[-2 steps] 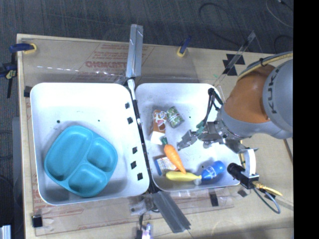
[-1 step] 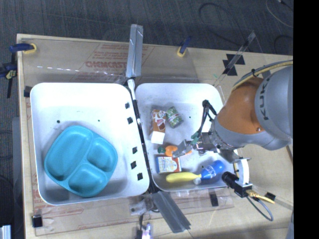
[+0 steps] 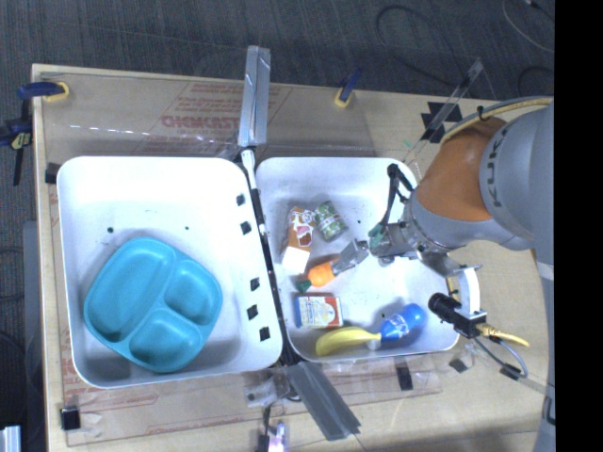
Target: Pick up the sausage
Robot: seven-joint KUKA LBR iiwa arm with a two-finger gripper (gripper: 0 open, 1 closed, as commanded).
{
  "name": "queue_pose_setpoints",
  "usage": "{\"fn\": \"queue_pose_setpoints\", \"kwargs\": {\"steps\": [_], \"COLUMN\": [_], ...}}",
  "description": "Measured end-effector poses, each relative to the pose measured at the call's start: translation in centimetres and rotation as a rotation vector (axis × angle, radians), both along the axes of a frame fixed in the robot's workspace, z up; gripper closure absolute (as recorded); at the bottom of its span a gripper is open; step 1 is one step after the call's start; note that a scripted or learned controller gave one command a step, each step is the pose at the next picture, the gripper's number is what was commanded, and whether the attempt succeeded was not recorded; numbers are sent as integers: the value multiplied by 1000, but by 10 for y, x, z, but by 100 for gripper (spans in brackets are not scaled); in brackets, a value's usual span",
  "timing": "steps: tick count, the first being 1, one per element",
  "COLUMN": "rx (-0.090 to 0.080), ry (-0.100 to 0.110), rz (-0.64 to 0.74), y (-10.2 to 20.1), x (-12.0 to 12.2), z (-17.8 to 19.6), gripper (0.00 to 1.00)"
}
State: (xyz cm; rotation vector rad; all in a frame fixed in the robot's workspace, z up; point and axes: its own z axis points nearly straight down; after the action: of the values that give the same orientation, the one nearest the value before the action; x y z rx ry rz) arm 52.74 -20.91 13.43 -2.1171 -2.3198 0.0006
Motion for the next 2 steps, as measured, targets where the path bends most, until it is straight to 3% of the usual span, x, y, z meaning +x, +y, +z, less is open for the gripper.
{"fn": "queue_pose_setpoints", "kwargs": {"steps": [1,2], "rx": [0,0], "ry": [1,0], "rz": [-35,-85], "y": [13,-1], "x": [-20,40], "z": [-17,27], "gripper": [0,0]}}
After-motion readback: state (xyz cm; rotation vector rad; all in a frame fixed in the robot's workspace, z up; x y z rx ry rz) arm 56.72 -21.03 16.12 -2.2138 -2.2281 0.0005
